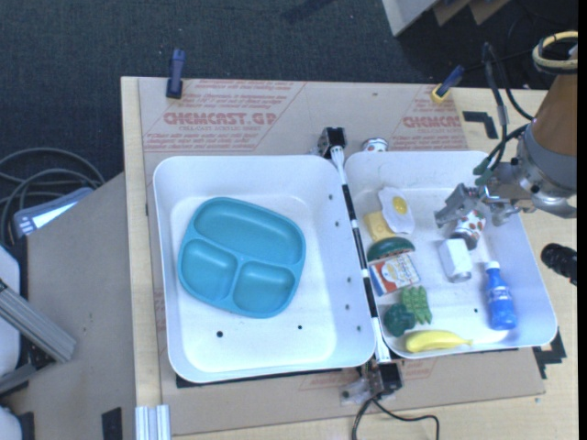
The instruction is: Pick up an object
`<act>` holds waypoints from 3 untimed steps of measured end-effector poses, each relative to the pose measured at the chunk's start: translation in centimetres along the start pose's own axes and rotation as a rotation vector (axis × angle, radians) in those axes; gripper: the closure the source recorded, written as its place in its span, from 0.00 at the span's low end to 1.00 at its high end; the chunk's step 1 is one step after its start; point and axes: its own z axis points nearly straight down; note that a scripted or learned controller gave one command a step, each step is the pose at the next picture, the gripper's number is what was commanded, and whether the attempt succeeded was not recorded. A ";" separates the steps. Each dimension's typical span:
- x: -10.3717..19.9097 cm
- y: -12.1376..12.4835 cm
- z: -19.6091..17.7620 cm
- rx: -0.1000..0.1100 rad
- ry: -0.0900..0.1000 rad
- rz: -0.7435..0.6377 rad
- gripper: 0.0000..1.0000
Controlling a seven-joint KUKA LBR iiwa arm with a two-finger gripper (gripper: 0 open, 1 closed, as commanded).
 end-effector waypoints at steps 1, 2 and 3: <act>-5.7 1.3 11.1 0.002 0.000 0.001 0.00; -8.5 4.3 16.3 -0.001 -0.001 0.000 0.00; -9.8 -0.8 14.3 0.003 0.004 -0.001 0.00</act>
